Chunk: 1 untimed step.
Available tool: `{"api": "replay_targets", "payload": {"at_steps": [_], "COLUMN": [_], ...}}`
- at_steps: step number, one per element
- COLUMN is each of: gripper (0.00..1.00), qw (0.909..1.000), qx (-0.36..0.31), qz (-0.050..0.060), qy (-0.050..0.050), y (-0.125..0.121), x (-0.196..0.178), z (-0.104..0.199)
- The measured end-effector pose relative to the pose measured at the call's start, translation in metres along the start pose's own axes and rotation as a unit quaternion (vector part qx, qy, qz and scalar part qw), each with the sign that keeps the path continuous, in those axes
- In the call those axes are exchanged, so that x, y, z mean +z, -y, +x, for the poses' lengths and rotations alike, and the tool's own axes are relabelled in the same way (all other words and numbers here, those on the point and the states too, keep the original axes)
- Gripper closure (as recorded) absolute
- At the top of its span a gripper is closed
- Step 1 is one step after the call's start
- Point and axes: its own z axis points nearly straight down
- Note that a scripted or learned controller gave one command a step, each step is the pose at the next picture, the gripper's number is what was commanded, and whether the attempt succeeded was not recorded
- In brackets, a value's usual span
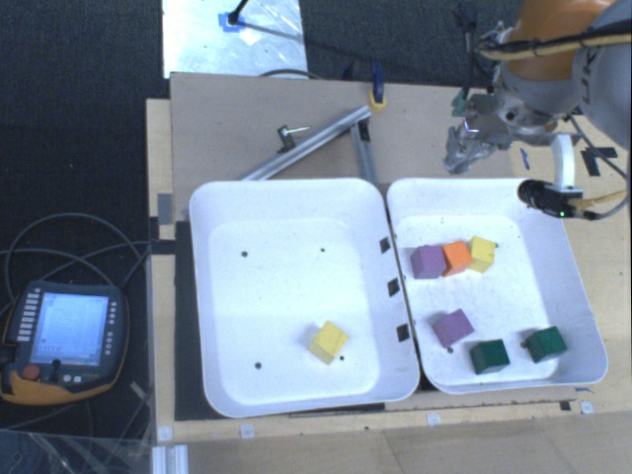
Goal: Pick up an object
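Observation:
My gripper (464, 156) hangs above the bench just beyond the far rim of the right bin (563, 265), with nothing visible in it. In that bin, a purple block (428, 262), an orange block (456, 257) and a yellow block (482, 253) sit in a row touching each other. Nearer the front lie another purple block (452, 327) and two dark green blocks (488, 355) (544, 344). The left bin (227, 265) holds one yellow block (328, 342) near its front.
A metal bar (306, 141) lies slantwise on the bench behind the left bin. A black cylindrical part (541, 196) with a cable sticks over the right bin's far right rim. A teach pendant (61, 339) rests on the floor at left.

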Motion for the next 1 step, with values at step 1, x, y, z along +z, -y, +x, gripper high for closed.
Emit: {"api": "replay_targets", "payload": {"at_steps": [1], "gripper": [1.00], "qw": [1.0000], "qx": [0.000], "qz": [0.001], "qy": [0.000], "y": [0.0004], "x": [0.0092], "z": [0.0458]}}
